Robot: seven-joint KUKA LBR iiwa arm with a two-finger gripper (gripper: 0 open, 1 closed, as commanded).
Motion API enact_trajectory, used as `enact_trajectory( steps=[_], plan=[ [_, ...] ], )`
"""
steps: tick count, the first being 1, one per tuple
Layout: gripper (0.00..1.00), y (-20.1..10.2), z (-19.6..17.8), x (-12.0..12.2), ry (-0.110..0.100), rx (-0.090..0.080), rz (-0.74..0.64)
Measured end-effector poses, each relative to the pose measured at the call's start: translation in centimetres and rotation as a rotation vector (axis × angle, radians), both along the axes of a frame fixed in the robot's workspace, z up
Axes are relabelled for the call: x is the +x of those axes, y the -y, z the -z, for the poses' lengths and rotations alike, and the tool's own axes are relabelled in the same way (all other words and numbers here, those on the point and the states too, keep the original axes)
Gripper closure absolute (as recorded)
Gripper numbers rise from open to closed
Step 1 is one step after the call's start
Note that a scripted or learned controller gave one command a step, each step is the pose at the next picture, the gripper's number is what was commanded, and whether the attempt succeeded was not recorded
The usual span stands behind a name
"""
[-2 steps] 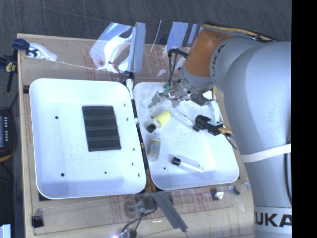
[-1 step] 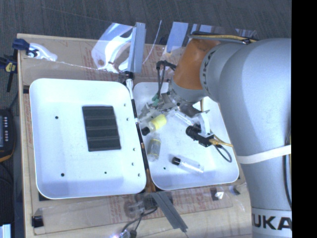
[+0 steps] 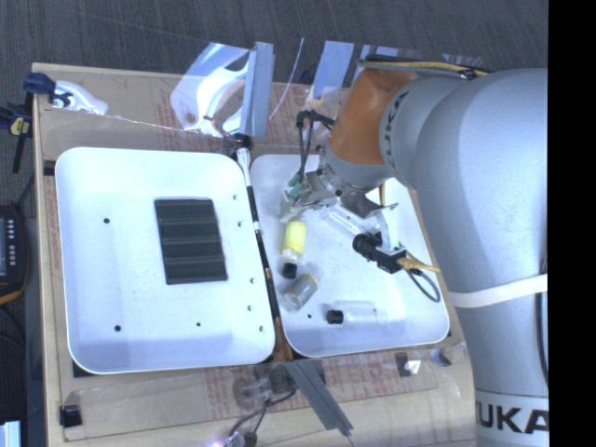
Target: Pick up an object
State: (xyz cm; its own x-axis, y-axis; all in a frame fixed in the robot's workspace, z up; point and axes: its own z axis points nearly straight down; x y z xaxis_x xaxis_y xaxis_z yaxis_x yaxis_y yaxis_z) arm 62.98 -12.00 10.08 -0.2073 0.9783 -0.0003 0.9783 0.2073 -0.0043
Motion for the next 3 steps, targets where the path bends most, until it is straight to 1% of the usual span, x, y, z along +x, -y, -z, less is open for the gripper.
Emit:
enact_trajectory(
  steps=[1, 3],
  plan=[
    [0.0, 0.0, 0.0, 0.0, 0.0, 0.0, 0.0],
    [0.0, -0.01, 0.0, 0.0, 0.0, 0.0, -0.001]
  ],
)
